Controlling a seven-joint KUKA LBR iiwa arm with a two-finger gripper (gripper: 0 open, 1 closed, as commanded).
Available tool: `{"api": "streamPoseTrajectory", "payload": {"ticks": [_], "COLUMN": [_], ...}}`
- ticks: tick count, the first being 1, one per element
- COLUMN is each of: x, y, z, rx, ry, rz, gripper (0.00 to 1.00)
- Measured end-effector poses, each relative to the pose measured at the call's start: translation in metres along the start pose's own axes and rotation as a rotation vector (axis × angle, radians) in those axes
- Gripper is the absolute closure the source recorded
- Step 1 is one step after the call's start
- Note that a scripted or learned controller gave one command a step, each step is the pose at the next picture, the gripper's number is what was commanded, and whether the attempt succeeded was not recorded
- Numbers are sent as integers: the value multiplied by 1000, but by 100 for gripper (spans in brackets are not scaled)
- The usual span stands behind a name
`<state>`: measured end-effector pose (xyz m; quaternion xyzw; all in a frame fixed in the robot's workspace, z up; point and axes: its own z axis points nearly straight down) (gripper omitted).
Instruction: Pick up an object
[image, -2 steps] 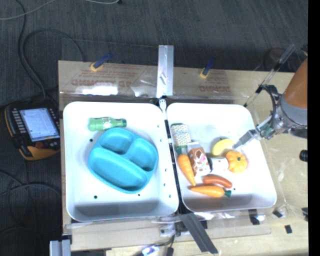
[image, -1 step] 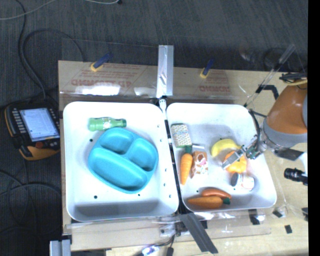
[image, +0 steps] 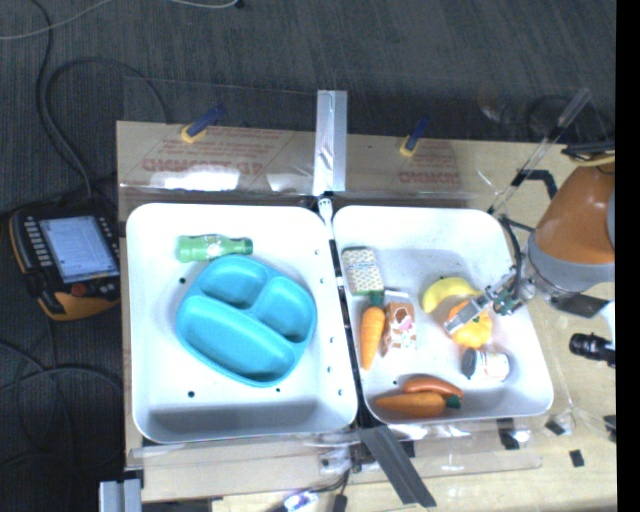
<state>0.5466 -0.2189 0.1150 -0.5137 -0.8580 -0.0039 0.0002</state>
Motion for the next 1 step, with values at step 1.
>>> {"api": "streamPoseTrajectory", "payload": {"ticks": [1], "x": [45], "y": [24], "z": [-114], "rx": [6], "ry": [-4], "rz": [299], "gripper": [100]}}
